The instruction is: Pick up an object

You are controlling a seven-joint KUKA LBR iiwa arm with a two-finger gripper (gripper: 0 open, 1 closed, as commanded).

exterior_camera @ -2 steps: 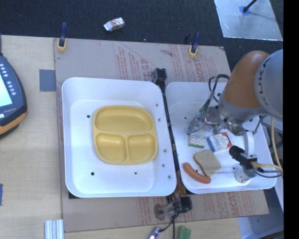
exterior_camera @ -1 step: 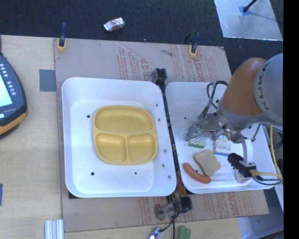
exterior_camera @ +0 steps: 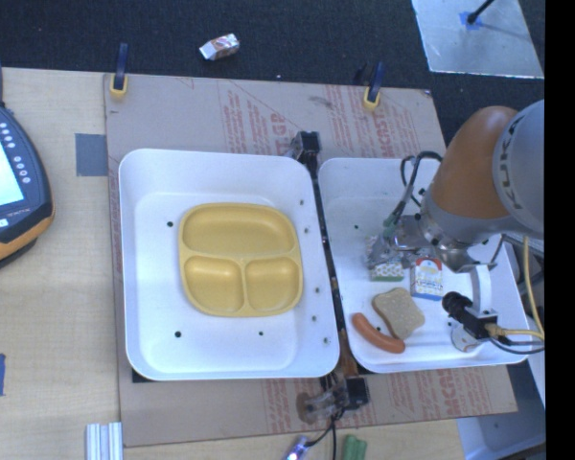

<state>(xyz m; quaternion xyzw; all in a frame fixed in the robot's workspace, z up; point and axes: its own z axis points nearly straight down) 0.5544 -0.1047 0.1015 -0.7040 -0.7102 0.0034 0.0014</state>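
My gripper (exterior_camera: pixel 387 250) is down in the right bin (exterior_camera: pixel 355 199), near its middle, under the grey and orange wrist. Its tip is directly over a small green and white item (exterior_camera: pixel 386 272), which it partly hides. A little white carton with red and blue print (exterior_camera: pixel 427 280) lies just to the right of that item. Toward the bin's front lie a slice of brown bread (exterior_camera: pixel 399 312) and, left of it, a reddish sausage (exterior_camera: pixel 377 333). Nothing is visibly lifted off the bin floor.
The left bin (exterior_camera: pixel 144 257) holds a yellow three-compartment plate (exterior_camera: pixel 240 258). A tablet-like pendant (exterior_camera: pixel 5 185) rests on the bench at the far left. A crumpled wrapper (exterior_camera: pixel 219 47) lies on the dark floor beyond the bench. Clamps hold the cardboard's far edge.
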